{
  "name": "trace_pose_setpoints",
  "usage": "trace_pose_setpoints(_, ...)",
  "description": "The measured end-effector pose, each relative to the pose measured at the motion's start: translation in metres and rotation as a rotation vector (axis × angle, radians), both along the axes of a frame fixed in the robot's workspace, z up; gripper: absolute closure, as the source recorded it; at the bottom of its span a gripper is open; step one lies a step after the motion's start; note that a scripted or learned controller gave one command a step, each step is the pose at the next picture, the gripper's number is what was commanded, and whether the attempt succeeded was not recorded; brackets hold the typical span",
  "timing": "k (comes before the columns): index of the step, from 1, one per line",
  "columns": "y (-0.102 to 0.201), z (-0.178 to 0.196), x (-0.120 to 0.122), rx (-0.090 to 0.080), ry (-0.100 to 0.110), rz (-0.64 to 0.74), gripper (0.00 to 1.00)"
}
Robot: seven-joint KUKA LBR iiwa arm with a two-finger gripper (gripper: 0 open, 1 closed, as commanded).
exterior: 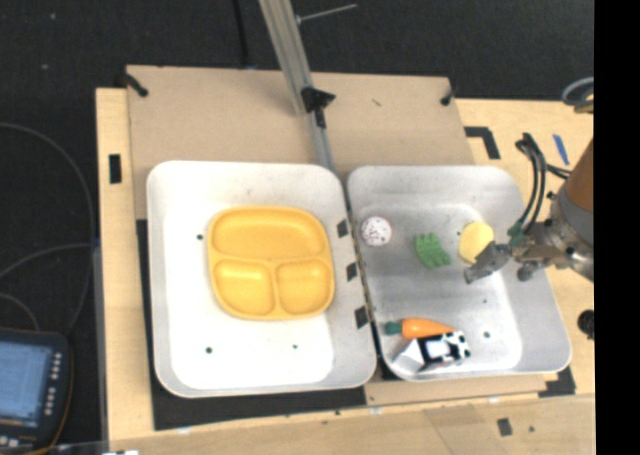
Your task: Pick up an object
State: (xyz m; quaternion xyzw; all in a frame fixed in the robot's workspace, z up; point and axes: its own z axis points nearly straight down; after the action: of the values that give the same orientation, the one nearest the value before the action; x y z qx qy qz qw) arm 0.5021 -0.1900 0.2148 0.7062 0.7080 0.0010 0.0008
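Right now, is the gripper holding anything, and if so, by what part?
Nothing is held. The gripper sits over the right bin, just below the yellow object, with no object between its fingers.

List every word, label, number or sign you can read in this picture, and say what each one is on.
No text can be read.
White ball: faint marks, too blurred to read.
Black-and-white box: bold pattern, no legible letters.
Screen of the device at the lower left: glows blue, content too small to read.
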Motion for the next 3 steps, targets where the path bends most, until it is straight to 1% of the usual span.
trace_pose_setpoints(1, 0.0, 0.0, 0.0, 0.0, 0.0, -0.001, 0.0)
trace_pose_setpoints(2, -0.001, -0.063, 0.002, 0.0, 0.007, -0.003, 0.0)
trace_pose_setpoints(3, -0.002, -0.115, 0.002, -0.001, 0.004, -0.004, 0.0)
